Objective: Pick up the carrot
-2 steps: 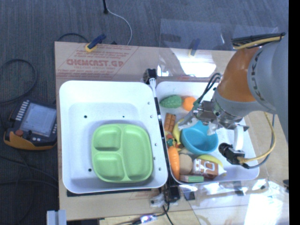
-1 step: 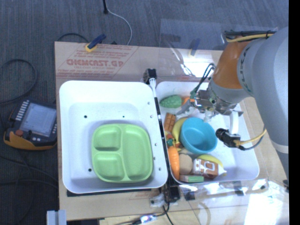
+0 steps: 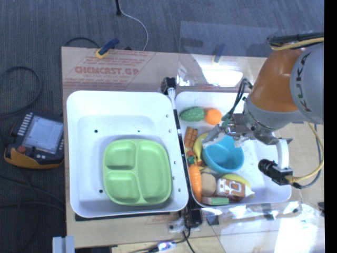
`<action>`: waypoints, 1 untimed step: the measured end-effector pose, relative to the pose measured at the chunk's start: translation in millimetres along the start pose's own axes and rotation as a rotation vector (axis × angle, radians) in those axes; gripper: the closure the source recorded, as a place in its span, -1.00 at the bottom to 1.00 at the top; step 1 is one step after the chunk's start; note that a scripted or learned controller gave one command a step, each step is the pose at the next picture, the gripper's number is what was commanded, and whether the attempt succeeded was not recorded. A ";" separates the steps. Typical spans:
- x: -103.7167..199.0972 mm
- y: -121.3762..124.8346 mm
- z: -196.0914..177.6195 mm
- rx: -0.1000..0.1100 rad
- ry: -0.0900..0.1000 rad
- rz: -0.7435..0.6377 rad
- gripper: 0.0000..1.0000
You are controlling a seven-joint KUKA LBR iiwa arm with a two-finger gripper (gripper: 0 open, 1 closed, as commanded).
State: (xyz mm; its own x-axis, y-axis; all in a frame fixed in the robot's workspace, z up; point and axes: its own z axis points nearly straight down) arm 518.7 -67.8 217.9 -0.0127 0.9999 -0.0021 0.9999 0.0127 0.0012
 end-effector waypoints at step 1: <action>-99.0 33.2 4.1 0.003 -0.005 -0.007 -1.00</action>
